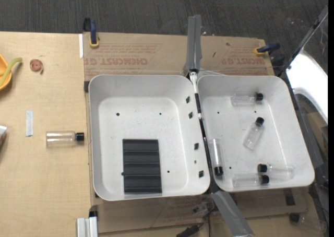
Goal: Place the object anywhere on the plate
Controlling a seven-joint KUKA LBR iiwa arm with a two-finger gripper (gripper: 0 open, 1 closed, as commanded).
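Observation:
A dark ribbed rectangular plate (141, 166) lies flat in the left bin (104, 95), near its front wall, with nothing on it. The right bin (282, 95) holds several clear vials with black caps. One vial (244, 99) lies near the back, and another (253, 134) lies tilted in the middle. A third (215, 153) rests along the left wall. Two more (279, 169) lie side by side at the front right corner.
On the wooden bench left of the bins lie a clear bottle with a black cap (61, 137), a small white strip (29, 123), a red disc (35, 65) and a yellow object (5, 74). Clamps (90, 31) hold the cardboard behind the bins.

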